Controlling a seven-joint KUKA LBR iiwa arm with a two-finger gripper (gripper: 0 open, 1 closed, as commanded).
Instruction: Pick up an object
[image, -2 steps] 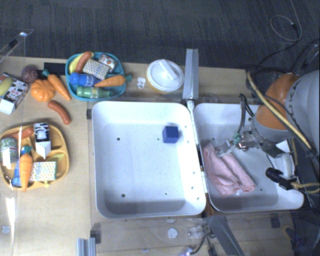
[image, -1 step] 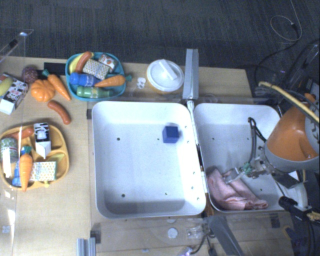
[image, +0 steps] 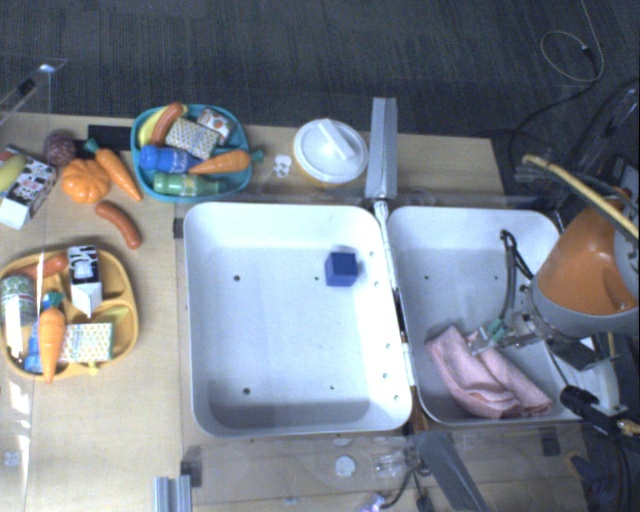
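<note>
Two white bins are sitting side by side on the worktop (image: 150, 400), and the left bin (image: 290, 400) is the landmark here. To its left, a yellow tray (image: 120, 300) with toy food is lying. Inside the left bin, toward its far right corner, a small blue cube (image: 342, 267) is resting. In the right bin (image: 440, 250), a pink cloth (image: 483, 377) is lying crumpled near the front. The gripper (image: 492, 338) is hanging at the cloth's upper edge; whether its fingers are gripping it, I cannot tell.
</note>
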